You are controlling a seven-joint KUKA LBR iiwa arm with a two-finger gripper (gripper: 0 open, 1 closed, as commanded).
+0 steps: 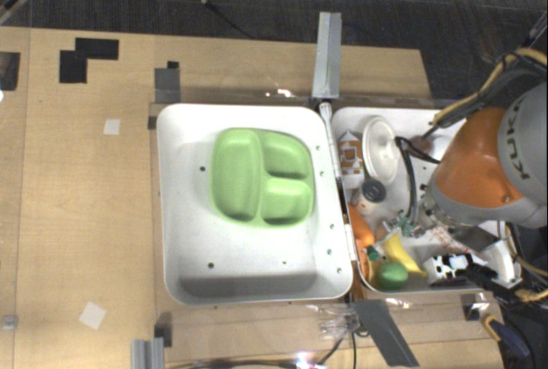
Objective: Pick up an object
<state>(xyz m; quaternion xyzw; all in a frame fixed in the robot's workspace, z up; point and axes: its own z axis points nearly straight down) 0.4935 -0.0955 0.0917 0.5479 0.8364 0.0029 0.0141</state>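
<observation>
A grey arm (492, 166) with an orange band reaches over the right bin (428, 115) at 3 o'clock. Its jaws are hidden; their state cannot be told. A yellow banana (401, 252) lies there, long axis 11 to 5 o'clock, beside a green ball (393, 276). A green divided tray (260, 175) fills the left bin (184, 213).

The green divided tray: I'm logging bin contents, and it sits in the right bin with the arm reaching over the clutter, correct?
Not quite. The camera view shows the green divided tray in the left bin; the arm does reach over the cluttered right bin.
</observation>
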